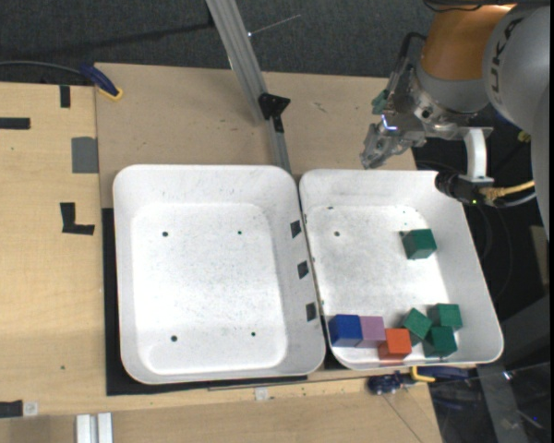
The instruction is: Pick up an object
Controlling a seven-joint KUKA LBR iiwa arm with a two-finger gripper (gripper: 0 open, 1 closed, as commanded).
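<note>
**Blocks in the right bin, arm up above**

The gripper [380,146] hangs over the far rim of the right bin [471,247], and nothing sits between its tips. How wide it is, I cannot tell.

One green block [419,243] sits alone, turned a bit crooked. Near the front edge huddle a blue block [345,329], a purple block [373,329], an orange block [397,341] and three green blocks [439,328]. They are cubes, so no side is long.

The left bin [129,247] sits beside.

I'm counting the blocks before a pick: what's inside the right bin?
The right bin holds one green block alone, and near its front edge a blue, purple, orange and three green blocks. Anything beneath that cluster is hidden.
</note>
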